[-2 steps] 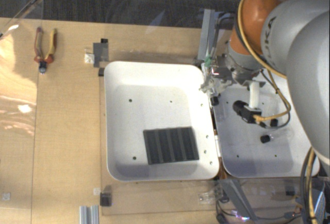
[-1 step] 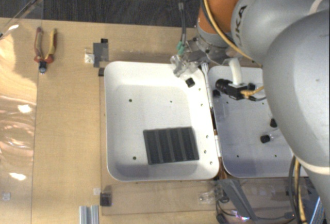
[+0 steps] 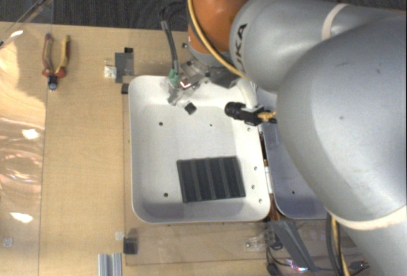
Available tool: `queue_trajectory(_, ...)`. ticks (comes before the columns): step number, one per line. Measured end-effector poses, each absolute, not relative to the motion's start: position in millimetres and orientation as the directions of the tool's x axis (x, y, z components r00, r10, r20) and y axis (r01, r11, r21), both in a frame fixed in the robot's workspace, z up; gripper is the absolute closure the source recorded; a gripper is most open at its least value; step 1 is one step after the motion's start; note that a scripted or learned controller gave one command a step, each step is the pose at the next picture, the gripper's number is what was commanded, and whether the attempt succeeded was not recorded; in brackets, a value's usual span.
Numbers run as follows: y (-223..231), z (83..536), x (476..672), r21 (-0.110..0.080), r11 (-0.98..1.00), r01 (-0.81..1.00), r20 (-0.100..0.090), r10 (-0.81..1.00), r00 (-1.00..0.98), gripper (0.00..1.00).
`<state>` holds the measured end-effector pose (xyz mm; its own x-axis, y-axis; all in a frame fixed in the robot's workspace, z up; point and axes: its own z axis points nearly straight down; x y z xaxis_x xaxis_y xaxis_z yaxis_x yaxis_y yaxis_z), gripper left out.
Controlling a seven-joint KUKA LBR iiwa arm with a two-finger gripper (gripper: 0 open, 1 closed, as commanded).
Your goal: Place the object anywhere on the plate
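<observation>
While the gripper (image 3: pixel 175 97) hangs low, well beyond the dark ribbed plate (image 3: pixel 210 179), the pick-up looks to be the step in hand.
Whether it is open or closed cannot be told. The small dark object (image 3: pixel 189 107) lies just beside its tip, on the plate's far side in the same white bin (image 3: pixel 143 160), not visibly held. The next move likely calls for a sure grip, then a carry to the plate.

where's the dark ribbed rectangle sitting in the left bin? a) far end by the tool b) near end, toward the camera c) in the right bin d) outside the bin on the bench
b: the dark ribbed rectangle lies on the floor of the left bin toward its near edge, while the tool is at the bin's far end.
</observation>
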<state>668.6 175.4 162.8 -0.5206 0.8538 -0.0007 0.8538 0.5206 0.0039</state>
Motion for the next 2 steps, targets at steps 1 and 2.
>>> queue_trajectory(1, 216, 172, 659.1, 0.004, 0.504, 0.864, -0.001, 0.864, -0.504, 1.00)
queue_trajectory(2, 215, 239, 669.1, 0.006, 0.661, 0.751, -0.003, 0.751, -0.661, 1.00)
